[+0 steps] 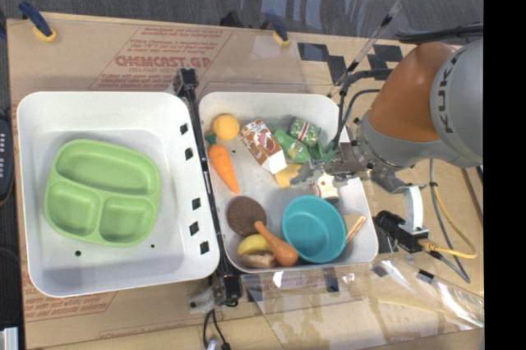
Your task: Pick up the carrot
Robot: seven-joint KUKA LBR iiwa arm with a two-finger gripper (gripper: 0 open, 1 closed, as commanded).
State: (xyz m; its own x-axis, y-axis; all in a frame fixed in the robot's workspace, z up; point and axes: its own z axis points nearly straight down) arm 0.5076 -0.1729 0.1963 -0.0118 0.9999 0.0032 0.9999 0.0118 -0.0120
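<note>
Two white bins (33,176) sit on a cardboard-covered bench (123,52); the hand's (322,174) grip I cannot tell.

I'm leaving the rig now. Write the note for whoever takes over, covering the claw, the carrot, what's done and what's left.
Claw: low over the right bin, near its right wall, among the small items beside the blue bowl. Whether it is open or shut cannot be told; nothing is seen in it.
Carrot: lies in the right bin by its left wall, just below the yellow ball, apart from the claw.
Left bin: holds the green tray.
Done: nothing; carrot not picked.
Left: move the claw across to the carrot, grasp it, lift.
</note>
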